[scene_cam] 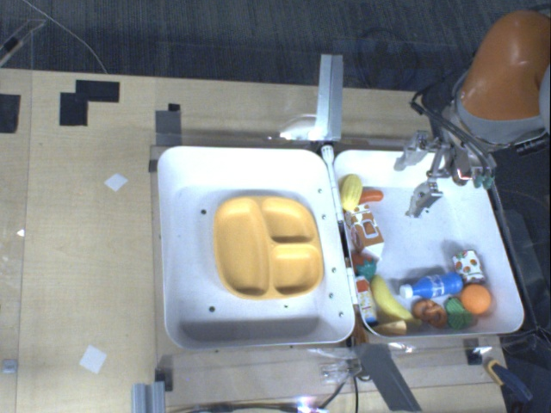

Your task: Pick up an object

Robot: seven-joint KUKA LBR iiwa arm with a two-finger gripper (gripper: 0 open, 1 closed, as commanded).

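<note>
The gripper [428,186] hangs over the upper part of the right bin [508,256], its fingers spread a little and pointing down, with bare white floor beneath them and nothing between them. The orange band of the arm [510,67] sits just above it, toward one o'clock.

From the gripper, the nearest things lie toward nine o'clock: a yellow lemon-like piece [350,191] with a small red piece [371,196] touching it, against the dividing wall. Below those, around seven o'clock, a small printed carton [365,230] leans near the wall. Down at six o'clock, the bin's lower corner holds a crowded heap: a banana [389,298], a blue bottle [433,285], an orange [475,299], a spotted box [467,265].

Well off at nine o'clock, the left bin [185,231] holds a yellow divided tray [267,246].

The lemon looks the likeliest pick: light, hard plastic toy food, probably smooth and rounded, so it may squirt out of a pinch. I would close across its narrow middle, clear of the wall.
</note>
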